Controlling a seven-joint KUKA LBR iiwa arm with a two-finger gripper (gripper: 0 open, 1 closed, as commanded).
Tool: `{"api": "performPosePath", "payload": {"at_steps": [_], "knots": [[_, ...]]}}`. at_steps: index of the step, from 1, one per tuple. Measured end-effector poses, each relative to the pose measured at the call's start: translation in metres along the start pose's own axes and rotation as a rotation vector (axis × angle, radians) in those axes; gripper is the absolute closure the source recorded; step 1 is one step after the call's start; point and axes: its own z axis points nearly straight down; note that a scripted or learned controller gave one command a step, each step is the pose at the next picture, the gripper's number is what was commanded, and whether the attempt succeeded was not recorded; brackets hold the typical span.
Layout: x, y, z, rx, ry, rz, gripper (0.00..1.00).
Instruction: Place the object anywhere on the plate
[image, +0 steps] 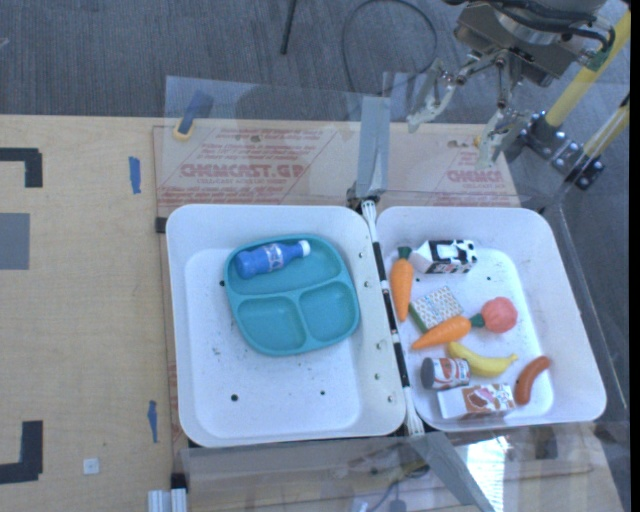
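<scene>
A teal plate (300, 318) with three compartments lies in the left bin (200, 330). A blue bottle with a white cap (270, 257) lies on its side in the plate's upper compartment. My gripper (464, 112) hangs beyond the far edge of the right bin, high over the bench, well away from the plate. Its fingers (431, 96) stand apart and open, with nothing between them.
The right bin (575, 300) holds two carrots (401, 283), a black-and-white carton (448, 255), a wafer (437, 302), a red fruit (499, 314), a banana (482, 360), a sausage (533, 375), a can (445, 372) and a small box (476, 400).
</scene>
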Motion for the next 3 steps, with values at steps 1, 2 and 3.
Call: {"api": "performPosePath", "payload": {"at_steps": [1, 2, 3], "knots": [[0.030, -0.022, 0.000, 0.000, 0.000, -0.171, 0.00], [0.059, -0.043, 0.000, 0.000, 0.001, -0.346, 0.00], [0.103, -0.074, 0.000, -0.002, 0.001, -0.647, 0.00]]}}
